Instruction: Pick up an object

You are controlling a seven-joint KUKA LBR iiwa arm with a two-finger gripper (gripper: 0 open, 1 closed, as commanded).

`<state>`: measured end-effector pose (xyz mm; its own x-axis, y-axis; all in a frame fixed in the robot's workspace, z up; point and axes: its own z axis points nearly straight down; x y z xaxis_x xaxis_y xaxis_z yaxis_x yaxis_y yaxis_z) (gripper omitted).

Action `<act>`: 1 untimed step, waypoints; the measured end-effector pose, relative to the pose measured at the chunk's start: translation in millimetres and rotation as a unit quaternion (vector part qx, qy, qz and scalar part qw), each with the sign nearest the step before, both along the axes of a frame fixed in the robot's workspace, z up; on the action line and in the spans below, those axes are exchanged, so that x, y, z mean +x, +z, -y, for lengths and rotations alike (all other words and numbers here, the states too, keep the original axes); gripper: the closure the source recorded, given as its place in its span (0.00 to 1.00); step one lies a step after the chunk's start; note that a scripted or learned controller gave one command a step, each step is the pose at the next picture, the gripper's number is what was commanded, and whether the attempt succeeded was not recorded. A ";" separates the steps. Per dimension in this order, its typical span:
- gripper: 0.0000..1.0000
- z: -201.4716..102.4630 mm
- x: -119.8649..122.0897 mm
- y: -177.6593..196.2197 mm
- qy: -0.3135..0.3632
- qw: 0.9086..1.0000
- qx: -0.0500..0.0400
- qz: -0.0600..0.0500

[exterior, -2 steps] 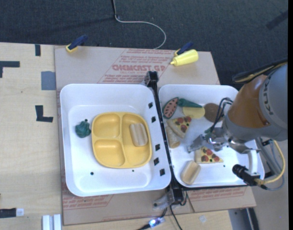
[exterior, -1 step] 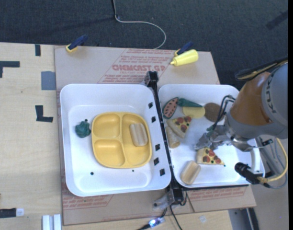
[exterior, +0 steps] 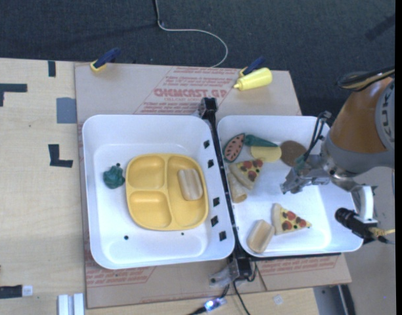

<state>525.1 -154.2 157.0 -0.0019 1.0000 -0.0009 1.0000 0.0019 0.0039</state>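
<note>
end effector (exterior: pixel 294 184) low in right bin (exterior: pixel 319 241) | grip state: cannot tell | nothing visibly lifted | pizza slice (exterior: pixel 290 220) nearby, pick pending

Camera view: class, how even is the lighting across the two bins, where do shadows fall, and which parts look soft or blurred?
In the camera view, light is even and diffuse; the left bin and right bin look bright white without harsh glare. Soft shadows sit beneath the yellow tray and beside the gripper. The gripper looks slightly blurred; the pizza slice shows little fine detail.
</note>
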 end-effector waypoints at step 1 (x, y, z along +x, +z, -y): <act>1.00 8.9 -0.1 58.4 -0.001 1.000 0.000 0.000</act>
